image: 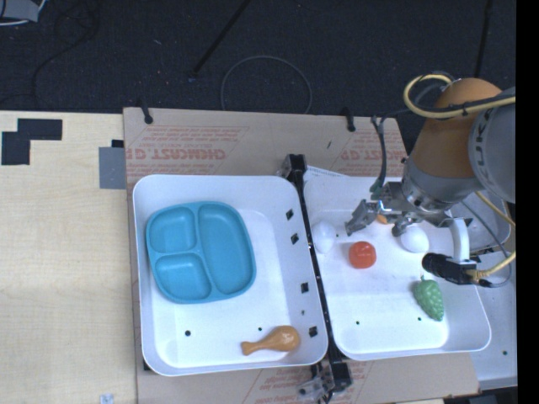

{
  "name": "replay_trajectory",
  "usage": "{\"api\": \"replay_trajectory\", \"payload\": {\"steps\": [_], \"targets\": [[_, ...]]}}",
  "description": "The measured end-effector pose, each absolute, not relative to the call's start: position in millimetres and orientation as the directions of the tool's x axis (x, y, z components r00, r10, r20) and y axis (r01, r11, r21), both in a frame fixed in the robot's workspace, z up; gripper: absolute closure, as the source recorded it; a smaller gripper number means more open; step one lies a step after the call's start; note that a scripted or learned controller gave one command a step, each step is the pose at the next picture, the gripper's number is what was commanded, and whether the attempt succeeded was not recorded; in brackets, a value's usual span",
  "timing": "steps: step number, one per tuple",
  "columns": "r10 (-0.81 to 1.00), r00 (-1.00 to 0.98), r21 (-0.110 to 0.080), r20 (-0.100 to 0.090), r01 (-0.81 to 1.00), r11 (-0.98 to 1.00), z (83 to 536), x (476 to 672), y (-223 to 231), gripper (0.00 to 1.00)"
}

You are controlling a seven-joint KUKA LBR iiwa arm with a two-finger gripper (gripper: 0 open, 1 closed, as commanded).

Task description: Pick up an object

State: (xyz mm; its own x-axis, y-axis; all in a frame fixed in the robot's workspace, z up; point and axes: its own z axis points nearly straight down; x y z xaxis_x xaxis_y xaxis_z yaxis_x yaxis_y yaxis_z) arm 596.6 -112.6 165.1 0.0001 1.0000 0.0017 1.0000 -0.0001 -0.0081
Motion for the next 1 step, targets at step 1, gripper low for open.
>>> {"api": "replay_trajectory", "payload": {"steps": [1], "targets": [[1.0, 0.0, -0.006, 0.001, 1.0, 0.0, 120.7, 590.2, -109.4, 0.0]]}}
